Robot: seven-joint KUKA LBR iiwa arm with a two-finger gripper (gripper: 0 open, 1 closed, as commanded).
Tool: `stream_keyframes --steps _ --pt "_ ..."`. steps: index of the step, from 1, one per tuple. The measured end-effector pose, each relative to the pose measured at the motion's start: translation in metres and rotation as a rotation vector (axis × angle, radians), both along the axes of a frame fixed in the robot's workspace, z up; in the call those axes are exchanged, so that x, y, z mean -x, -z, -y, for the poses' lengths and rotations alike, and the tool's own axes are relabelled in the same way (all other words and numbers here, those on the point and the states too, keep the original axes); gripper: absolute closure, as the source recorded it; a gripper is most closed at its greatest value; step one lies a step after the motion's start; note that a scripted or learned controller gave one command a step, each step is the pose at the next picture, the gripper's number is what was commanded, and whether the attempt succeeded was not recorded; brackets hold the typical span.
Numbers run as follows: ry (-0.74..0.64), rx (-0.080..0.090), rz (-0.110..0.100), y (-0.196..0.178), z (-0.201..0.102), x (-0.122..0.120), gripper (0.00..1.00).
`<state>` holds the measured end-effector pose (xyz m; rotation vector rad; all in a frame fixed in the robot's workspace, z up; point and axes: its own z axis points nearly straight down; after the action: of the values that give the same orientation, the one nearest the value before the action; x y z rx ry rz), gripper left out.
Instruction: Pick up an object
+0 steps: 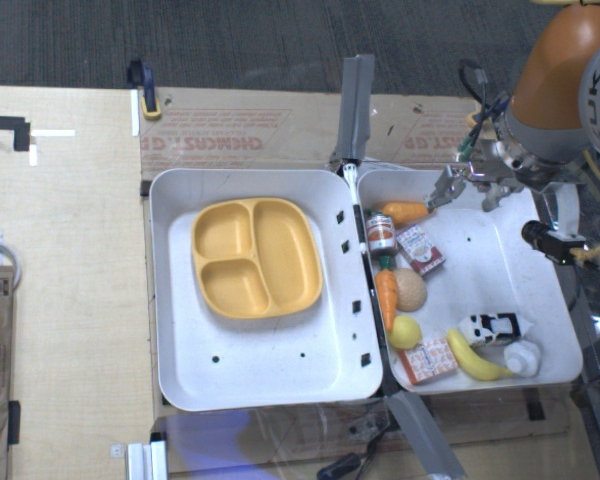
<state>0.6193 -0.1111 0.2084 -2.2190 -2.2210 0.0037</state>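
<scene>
Hovering over the right bin's (pixel 555 298) back edge, your tool (pixel 470 190) hangs w/ nothing between its fingers. They look spread apart, one tip at approx the bin's back rim toward the divider, the other further right.

Risks from here:
- Clutter. The items along the divider side are packed tight: small bottle (pixel 380 234), red-white packet (pixel 420 249), long carrot (pixel 386 298), tan ball (pixel 408 290), lemon (pixel 405 331). Several touch or overlap. A descent there could clip two at once & shove rather than grip.
- Nearest item, the orange carrot piece (pixel 404 211), lies close to the back wall & beside the bottle. One finger may land on the rim or the bottle cap, so the close misses.
- Round stuff (ball, lemon) prob rolls away under a slanted pinch.
- Front corner: banana (pixel 473 358) lies against a second packet (pixel 426 361), w/ a clear cap-like item (pixel 521 359) & a black-white toy (pixel 494 327) just beside. Same crowding issue.

Where it sits rel. to the tool: carrot piece is just beside the tool's tips, toward the divider & slightly nearer the front; height gap can't be judged from this slant. The rest sit further forward. Left bin (pixel 180 298) holds a yellow divided tray (pixel 257 258), well apart from the tool. Both bins rest on the worktop (pixel 70 268).
</scene>
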Motion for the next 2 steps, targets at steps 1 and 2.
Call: stream_keyframes --steps 1,2 --pt "0.01 0.001 0.003 -0.055 0.039 -0.036 0.0" --pt "-0.132 -0.001 0.001 0.068 0.059 0.028 0.0"
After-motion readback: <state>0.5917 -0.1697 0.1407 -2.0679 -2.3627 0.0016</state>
